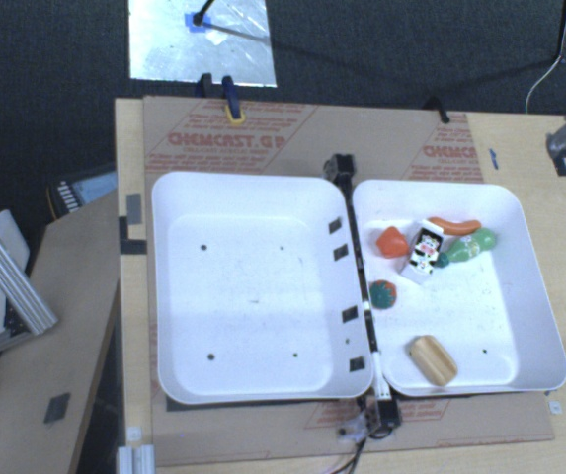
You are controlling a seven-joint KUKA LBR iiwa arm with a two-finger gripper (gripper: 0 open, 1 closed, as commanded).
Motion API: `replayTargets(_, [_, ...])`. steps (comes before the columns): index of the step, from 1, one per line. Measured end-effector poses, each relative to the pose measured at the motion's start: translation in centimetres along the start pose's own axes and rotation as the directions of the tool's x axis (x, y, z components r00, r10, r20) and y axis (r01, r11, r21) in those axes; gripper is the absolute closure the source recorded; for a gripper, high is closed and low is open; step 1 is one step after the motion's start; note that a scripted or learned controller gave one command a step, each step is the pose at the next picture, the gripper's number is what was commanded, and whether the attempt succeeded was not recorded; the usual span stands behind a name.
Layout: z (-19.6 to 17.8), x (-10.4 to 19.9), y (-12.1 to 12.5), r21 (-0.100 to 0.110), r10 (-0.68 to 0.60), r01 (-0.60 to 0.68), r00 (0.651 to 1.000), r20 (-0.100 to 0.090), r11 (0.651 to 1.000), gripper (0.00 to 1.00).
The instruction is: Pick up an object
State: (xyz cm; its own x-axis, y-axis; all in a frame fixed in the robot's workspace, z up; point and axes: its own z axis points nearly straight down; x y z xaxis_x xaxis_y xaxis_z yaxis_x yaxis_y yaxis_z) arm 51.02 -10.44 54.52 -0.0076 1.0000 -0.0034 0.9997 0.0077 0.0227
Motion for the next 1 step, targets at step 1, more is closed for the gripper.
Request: replayTargets(1, [-0.20, -0.12, 0.01, 0.014, -0.001, 0.001, 1.000, -0.001, 1.000, 1.00])
